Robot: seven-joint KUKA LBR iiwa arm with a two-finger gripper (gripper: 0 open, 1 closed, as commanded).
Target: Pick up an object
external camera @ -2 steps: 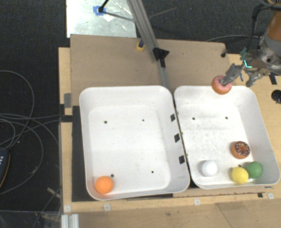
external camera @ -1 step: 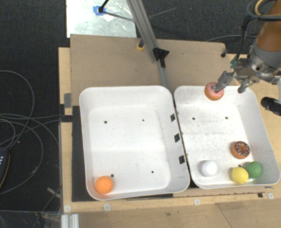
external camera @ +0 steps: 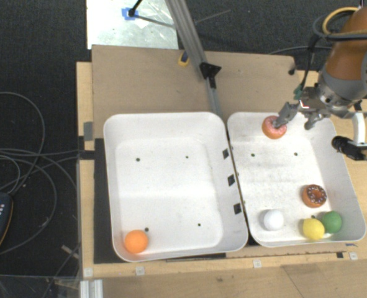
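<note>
a: which one is it going for?

b: the small pink ring-shaped donut toy (external camera: 273,128), near the top edge of the right white bin (external camera: 295,166), upper right of the frame. it looks light and a bit soft, like foam or rubber, so it should not break, but a smooth round rim can squirt out sideways. best bet is pinching across the ring from outside, or one finger through the hole.

a: and the claw?

b: the two-finger gripper (external camera: 298,117) sits just right of the donut, fingers spread well apart. the nearer finger (external camera: 285,115) seems to touch or overlap the donut's upper right edge; the other finger (external camera: 312,119) is clear of it. nothing sits between them, so i'd judge nothing is held yet.

a: other stuff?

b: brown donut (external camera: 314,195), white ball (external camera: 272,220), yellow lemon (external camera: 313,228), green ball (external camera: 331,221) lower right.
</note>
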